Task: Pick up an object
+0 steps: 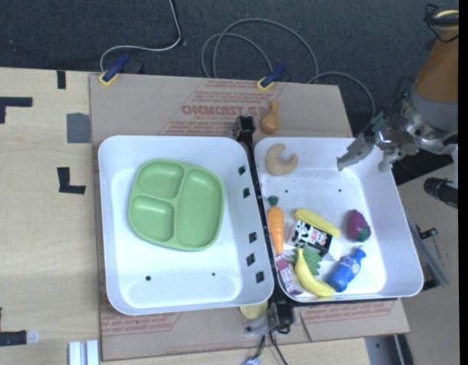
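Note:
The right bin [386, 196] holds several small items. They include a tan curved pastry [280, 160], a carrot [275, 227], a banana [311, 277], a blue bottle [346, 269], a purple fruit [358, 224], a yellow corn piece [317, 220] and a black-and-white carton [311, 237]. My gripper [368, 160] hangs over the bin's far right corner. Its two fingers are spread open with nothing between them. It is well right of the pastry and above the purple fruit in the view.
A green divided plate [175, 204] lies in the left bin [112, 242]. A tan gourd-shaped toy [270, 118] sits on the cardboard behind the bins. Cables loop at the back. A red-and-white packet [286, 273] lies by the divider.

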Tool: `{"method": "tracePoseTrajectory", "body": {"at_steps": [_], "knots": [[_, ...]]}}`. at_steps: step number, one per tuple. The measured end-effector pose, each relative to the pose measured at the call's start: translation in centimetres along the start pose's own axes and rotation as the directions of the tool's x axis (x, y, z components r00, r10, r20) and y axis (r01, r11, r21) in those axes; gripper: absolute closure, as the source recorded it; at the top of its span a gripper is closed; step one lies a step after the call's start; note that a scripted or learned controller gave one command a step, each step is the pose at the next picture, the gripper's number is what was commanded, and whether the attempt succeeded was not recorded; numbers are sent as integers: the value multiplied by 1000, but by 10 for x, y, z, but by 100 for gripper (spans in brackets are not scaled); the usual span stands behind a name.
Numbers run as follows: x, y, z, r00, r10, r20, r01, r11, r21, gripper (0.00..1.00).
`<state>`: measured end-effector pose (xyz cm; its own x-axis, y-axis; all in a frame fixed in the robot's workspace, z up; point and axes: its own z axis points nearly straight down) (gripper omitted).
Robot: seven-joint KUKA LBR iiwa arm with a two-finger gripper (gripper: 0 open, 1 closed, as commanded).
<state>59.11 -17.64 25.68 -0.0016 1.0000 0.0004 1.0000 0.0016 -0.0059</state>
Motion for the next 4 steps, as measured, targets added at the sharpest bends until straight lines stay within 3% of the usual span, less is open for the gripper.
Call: {"method": "tracePoseTrajectory", "body": {"at_steps": [1,2,3,4], "knots": [[-49,-42,135,1000,7,-4,-7,1000,14,0],[-46,-54,174,1000,1,3,-1,1000,-9,0],[-48,-53,164,1000,1,4,-1,1000,-7,100],[52,-47,37,1000,-10,-2,10,1000,-13,100]]}}
